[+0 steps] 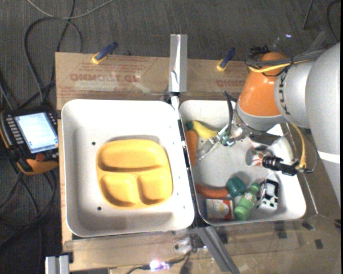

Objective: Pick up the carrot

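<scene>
So the carrot (191, 146) is lying in the right bin (300, 210), tucked right up against that bin's left wall, long axis running roughly along the wall, with a banana (204, 129) touching or nearly touching its upper end. The pincer (208, 148) is hanging just beside the carrot on its right, and honestly it looks spread open with nothing between the tips, though the metal bits are small and shiny so I wouldn't swear to how wide. If I were tuning this grab, I'd say the tricky part is the wall: one finger needs to slip into the thin gap between carrot and wall, so closing across the carrot's narrow width near the middle, and away from the banana, seems like the safest bet. Coming straight down rather than at a slant would probably help too. Stuff I can't make out: whether the carrot actually touches the wall, how much of its lower end is hidden by the rim, and the pile near the bottom, where a green bottle (247, 201), a teal cup (236, 185) and a second orange thing (212, 191) overlap. The yellow tray (135, 172) in the left bin (80, 153) is well apart from it all.
</scene>
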Controlling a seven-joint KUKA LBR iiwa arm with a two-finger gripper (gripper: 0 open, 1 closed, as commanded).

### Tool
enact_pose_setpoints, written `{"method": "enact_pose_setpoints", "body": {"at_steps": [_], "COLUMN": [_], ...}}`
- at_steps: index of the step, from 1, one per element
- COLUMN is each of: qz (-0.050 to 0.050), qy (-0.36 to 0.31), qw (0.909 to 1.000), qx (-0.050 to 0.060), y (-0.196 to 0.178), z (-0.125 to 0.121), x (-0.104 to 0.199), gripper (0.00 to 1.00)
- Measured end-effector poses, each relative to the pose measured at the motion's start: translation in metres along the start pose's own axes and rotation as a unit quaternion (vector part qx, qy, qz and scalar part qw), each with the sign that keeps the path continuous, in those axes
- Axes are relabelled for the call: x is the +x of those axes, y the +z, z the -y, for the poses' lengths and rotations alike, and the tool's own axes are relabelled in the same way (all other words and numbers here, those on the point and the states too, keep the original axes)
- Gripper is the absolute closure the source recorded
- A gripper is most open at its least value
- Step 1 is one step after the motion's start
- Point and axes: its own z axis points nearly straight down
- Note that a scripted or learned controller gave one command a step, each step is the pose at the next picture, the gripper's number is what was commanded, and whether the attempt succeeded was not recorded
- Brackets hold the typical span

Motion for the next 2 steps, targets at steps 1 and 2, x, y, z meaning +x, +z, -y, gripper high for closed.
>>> {"method": "enact_pose_setpoints", "body": {"at_steps": [1, 2], "qz": [-0.002, 0.006], "qy": [-0.002, 0.015], "qw": [1.0, 0.9999], "qx": [0.003, -0.006], "y": [0.006, 0.0045], "z": [-0.0442, -0.0363], "x": [-0.0344, -0.0281], "gripper": [0.0, 0.0]}}
